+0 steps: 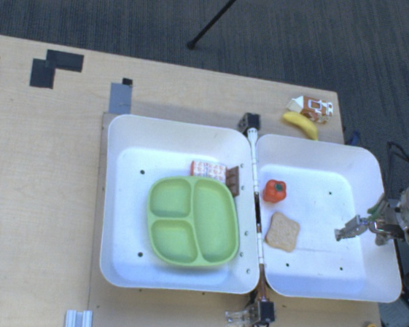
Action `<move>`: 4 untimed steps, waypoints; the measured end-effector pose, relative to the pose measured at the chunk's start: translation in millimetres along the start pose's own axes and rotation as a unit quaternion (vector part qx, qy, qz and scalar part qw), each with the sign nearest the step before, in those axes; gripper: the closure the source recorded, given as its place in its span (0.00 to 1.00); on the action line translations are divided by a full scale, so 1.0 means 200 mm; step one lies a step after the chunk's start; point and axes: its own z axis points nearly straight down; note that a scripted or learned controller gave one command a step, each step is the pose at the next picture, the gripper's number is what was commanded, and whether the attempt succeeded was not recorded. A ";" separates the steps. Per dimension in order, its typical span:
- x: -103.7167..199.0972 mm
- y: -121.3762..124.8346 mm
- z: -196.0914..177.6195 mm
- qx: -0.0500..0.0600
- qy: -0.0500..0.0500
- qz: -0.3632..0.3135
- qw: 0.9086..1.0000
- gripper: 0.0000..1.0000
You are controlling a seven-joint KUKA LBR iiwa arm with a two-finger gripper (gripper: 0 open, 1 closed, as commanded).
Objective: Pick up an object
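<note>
Two candidates lie in the right bin (323, 282) near its left wall: a tomato (275, 191) and, just below it, a bread slice (282, 232). I judge the tomato easier to pinch; the flat slice needs a low edge grip. The gripper (349, 230) hangs by the right wall, whether spread or closed I cannot tell. The wooden bench (32, 198) meets grey carpet (134, 12).
</note>
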 end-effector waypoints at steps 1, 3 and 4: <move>0.21 -0.05 0.32 -0.004 0.000 -0.001 1.000 0.00; 0.21 -0.04 0.26 -0.006 -0.001 -0.002 1.000 0.00; 0.21 -0.03 0.21 -0.008 -0.001 -0.002 1.000 1.00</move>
